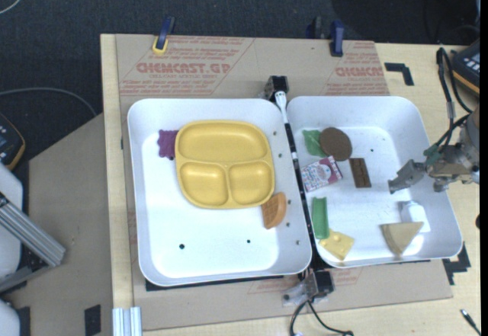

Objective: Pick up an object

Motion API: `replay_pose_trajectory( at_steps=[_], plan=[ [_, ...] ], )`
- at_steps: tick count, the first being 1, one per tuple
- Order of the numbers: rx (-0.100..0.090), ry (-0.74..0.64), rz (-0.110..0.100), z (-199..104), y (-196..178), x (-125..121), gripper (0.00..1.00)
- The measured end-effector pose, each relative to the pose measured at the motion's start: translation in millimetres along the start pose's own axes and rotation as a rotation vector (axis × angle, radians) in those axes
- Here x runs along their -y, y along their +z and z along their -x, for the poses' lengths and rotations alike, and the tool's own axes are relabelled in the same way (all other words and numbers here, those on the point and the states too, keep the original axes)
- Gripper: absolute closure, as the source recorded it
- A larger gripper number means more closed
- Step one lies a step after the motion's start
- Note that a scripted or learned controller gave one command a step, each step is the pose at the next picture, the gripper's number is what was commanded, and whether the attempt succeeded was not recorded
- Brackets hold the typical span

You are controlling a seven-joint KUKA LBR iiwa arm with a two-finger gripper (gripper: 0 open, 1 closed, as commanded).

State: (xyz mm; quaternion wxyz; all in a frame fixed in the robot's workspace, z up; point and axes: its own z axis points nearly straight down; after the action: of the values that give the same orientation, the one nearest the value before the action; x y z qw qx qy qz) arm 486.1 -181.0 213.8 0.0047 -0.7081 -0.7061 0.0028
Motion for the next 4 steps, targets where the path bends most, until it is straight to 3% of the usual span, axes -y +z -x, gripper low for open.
replay_pose_trajectory(
  at_steps=[1, 2, 3, 4],
  plan=[
    [0.003, -0.003, 0.01, 0, -5, -3, 0.0],
    [-0.001, -0.002, 0.003, 3, 57, -6, 0.0],
    [0.001, -0.003, 0.009, 2, 100, -3, 0.0],
    [0.01, -0.006, 0.036, 3, 118, -12, 0.0]
  ],
)
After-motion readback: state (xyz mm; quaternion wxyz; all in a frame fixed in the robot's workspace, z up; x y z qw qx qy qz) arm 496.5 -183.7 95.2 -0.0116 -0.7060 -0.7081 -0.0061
